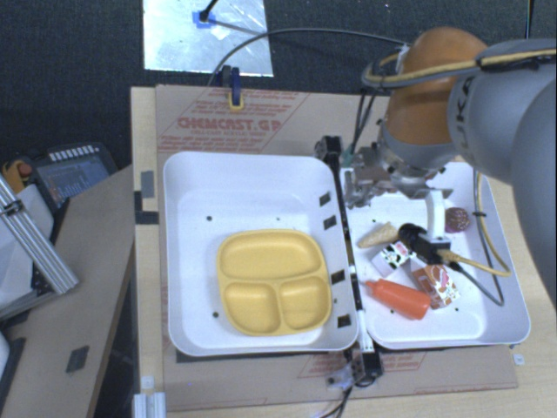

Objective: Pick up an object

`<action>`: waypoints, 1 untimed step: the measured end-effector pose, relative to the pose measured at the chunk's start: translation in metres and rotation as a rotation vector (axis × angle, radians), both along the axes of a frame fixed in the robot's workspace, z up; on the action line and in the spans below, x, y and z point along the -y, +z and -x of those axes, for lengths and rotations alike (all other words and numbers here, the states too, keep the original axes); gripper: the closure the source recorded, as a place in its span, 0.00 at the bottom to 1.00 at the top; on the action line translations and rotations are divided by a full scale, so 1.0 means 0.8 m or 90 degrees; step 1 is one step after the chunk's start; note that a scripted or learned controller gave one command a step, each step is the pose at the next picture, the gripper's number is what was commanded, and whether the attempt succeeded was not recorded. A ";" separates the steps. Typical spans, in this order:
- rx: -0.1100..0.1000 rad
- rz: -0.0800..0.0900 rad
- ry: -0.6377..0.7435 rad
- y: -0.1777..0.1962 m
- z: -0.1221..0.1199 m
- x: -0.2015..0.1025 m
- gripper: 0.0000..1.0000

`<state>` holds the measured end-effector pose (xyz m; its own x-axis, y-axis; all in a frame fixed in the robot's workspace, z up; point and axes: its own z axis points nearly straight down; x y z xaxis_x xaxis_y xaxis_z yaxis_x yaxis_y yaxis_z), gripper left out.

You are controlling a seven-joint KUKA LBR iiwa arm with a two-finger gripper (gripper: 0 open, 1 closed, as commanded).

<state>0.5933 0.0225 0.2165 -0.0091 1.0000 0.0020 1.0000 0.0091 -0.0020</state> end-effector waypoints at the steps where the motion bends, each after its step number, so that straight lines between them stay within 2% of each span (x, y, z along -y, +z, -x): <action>1: 0.001 0.000 0.000 0.015 0.034 -0.061 1.00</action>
